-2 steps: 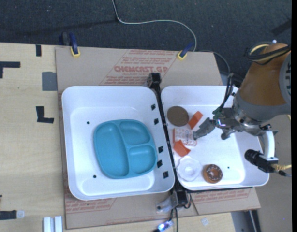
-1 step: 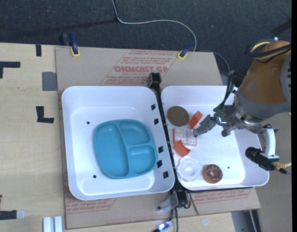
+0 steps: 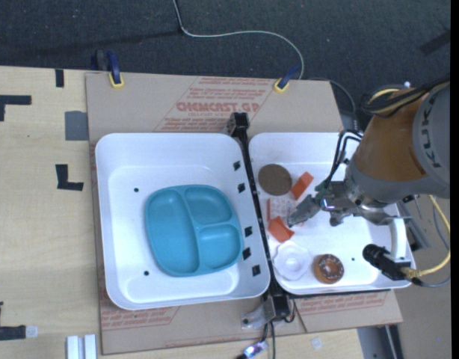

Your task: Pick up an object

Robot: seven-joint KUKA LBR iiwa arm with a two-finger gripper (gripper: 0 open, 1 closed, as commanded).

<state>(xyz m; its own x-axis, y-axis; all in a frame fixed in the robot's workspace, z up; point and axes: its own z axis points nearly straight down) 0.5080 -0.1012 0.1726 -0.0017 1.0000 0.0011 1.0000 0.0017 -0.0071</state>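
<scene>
My gripper (image 3: 303,212) hangs over the middle of the right bin (image 3: 356,142), reaching in from the right. Just left of and below its tip lies an orange-red block (image 3: 279,229). A second orange piece (image 3: 302,185) lies just above the tip, beside a brown round disc (image 3: 274,179). Nearer the front edge are a clear round cup (image 3: 291,260) and a brown frosted donut (image 3: 328,268). Nothing can be seen held by the gripper.
The left bin (image 3: 117,155) holds a light blue divided plate (image 3: 192,228). A black divider (image 3: 249,193) runs between the two bins. The bins rest on a cardboard sheet (image 3: 214,99) clamped at its far edge.
</scene>
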